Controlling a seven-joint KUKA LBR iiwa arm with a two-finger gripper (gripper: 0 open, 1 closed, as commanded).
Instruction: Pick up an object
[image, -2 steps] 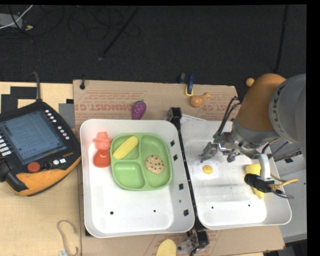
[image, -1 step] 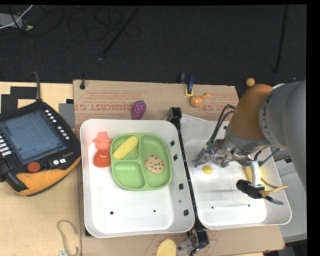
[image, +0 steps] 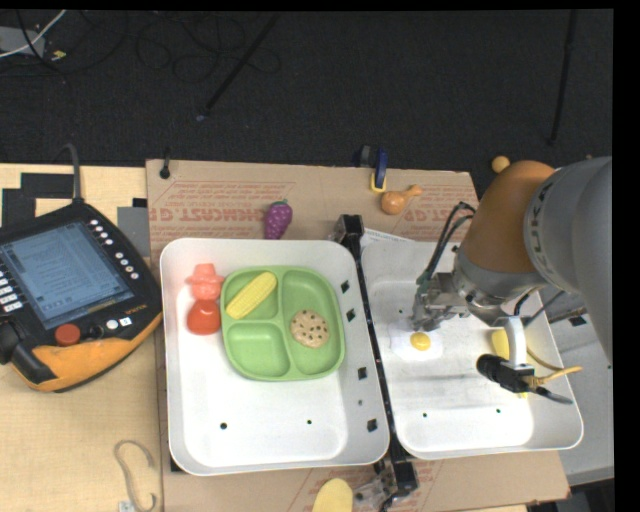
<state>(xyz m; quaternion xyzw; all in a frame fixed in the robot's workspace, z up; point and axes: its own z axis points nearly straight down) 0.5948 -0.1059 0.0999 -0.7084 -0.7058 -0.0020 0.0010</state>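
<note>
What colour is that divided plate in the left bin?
Light green; the divided plate shows clearly in the camera view.

Light falls evenly from above, bright on the two shallow white plastic bins (image: 270, 440), whose floors are nearly washed out. Behind the brown cardboard sheet (image: 300, 195) under those bins, the dark floor sinks almost to black, with cables barely showing. Shadows are soft and short, hugging the bin walls. The grey robot arm with its orange band (image: 540, 235), right of the bins, looks soft and slightly blurred. The picture is grainy and low in detail throughout.
</note>
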